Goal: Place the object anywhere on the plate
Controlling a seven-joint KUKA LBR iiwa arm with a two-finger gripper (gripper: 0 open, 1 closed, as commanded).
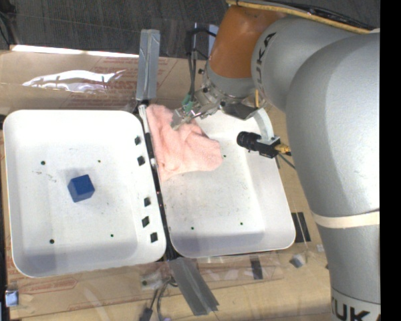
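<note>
A crumpled pink cloth [184,149] lies in the far left corner of the right bin [220,206], against the divider between the bins. My gripper [189,114] is down at the cloth's far edge, touching or just above it, below the orange band of the wrist. A small blue cube [81,187] sits on the floor of the left bin [27,246], left of its middle and far from the gripper.
The grey arm [321,112] covers the right side of the view and overhangs the right bin's far right corner. A black connector with a cable [256,141] hangs over that bin's right rim. Grey tape strips [149,65] run along the divider.
</note>
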